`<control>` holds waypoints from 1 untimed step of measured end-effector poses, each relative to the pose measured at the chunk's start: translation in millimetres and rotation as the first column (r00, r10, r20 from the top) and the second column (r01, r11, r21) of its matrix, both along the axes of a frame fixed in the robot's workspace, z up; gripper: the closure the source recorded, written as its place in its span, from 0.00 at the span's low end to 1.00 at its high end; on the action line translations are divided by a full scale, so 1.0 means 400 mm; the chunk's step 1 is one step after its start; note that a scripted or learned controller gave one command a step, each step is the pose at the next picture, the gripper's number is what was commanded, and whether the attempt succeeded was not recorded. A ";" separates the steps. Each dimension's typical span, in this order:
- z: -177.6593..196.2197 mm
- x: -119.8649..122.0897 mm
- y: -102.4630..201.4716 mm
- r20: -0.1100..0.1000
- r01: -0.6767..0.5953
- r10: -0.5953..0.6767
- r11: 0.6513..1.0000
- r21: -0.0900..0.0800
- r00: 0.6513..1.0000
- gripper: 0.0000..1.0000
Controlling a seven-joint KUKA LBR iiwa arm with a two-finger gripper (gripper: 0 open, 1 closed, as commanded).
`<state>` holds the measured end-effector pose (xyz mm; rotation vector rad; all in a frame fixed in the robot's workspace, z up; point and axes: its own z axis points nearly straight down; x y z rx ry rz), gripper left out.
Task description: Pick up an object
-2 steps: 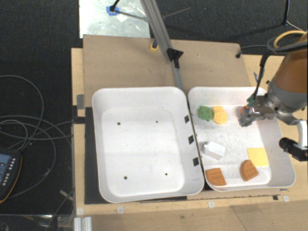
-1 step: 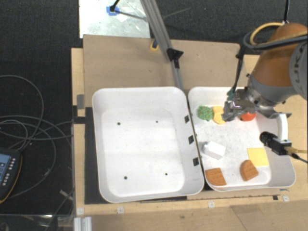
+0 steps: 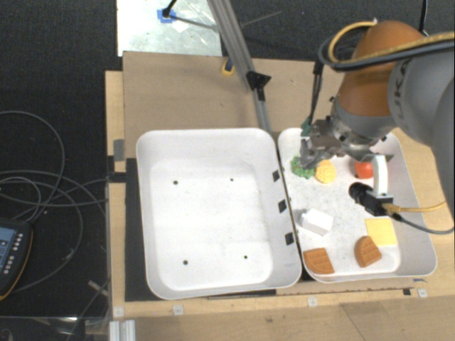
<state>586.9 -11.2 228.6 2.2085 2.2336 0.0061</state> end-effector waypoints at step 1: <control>0.022 0.043 0.149 0.001 0.000 0.000 1.000 0.001 1.000 1.00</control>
